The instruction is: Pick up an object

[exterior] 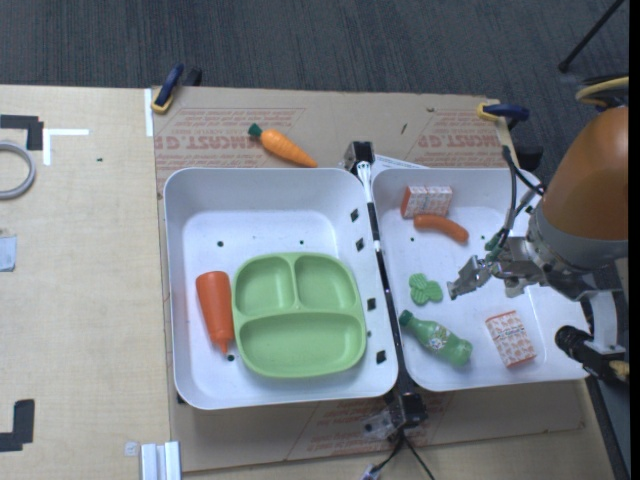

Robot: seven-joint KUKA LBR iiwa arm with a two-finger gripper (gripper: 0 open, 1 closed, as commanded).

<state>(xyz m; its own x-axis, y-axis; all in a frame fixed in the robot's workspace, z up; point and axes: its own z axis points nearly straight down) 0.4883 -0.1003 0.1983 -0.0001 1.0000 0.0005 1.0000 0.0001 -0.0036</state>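
Note:
My gripper (468, 278) hangs over the middle of the right bin (480, 373), open, with nothing between its fingers. Just to its left lies a small green leafy toy (426, 289). Below that, a green bottle (437, 336) lies on its side. A red-and-white carton (510, 338) sits under the wrist at the lower right. At the far end of this bin are a red box (427, 200) and an orange-red sausage shape (441, 227).
The left bin (190, 218) holds a green divided plate (298, 314) and an orange cylinder (214, 308) beside it. A toy carrot (283, 145) lies on the cardboard behind the bins. Clamps sit on the divider between the bins (372, 238).

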